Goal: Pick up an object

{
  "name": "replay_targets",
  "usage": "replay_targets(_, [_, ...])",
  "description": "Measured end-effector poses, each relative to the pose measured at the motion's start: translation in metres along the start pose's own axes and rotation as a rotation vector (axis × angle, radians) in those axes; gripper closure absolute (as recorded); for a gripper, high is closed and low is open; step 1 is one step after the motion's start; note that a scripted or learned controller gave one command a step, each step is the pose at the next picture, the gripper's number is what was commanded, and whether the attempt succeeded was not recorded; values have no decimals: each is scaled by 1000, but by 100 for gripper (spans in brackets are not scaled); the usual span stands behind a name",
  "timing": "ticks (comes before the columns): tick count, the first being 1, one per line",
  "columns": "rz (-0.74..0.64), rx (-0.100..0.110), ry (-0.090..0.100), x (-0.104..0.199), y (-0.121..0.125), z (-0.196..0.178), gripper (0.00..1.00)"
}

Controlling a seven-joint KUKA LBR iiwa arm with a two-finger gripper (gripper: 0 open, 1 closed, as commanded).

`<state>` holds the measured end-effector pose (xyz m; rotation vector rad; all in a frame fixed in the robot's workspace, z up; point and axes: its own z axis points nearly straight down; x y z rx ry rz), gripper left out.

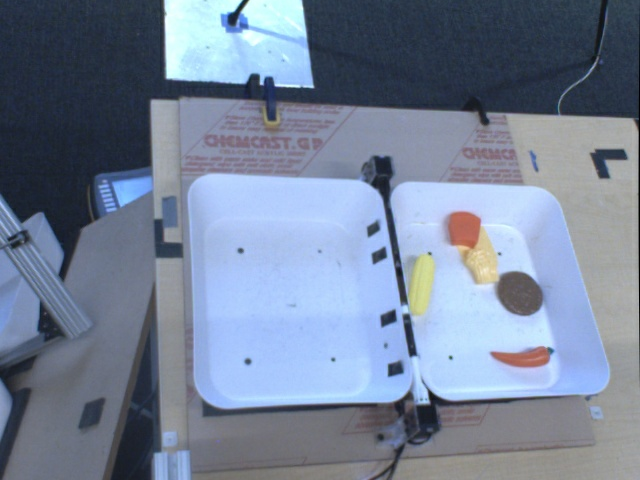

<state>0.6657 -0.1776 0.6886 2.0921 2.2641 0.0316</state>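
1. Five items are counted, all in the right bin (583, 298), the bin on the side from which the arm reaches in; the left bin (200, 268) is the one farther from the arm's reach.
2. Corn (422, 284): yellow, laid lengthwise just beside the divider between the bins, the item farthest from the arm's side.
3. Orange block (463, 228): at the back of the bin, touching the yellow piece (482, 261) in front of it.
4. Brown disc (520, 293): flat on the floor, just beside the yellow piece, nearer the arm's side.
5. Chili (520, 357): red-orange, lying flat near the front wall, apart from the others.
6. Gripper: its state cannot be told from the view, so no width of opening is recorded.
7. Progress: nothing is seen lifted; every item rests on the bin floor, so the pick is judged not yet done.
8. Remaining, as judged: an item is to be chosen, approached from above, closed upon and raised clear. The chili and the corn lie free of neighbours and are judged the easier picks; the block and the yellow piece, being in contact, may be disturbed together.
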Motion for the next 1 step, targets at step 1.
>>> replay_targets(1, [-7,-4,-2,1,1,-12,100])
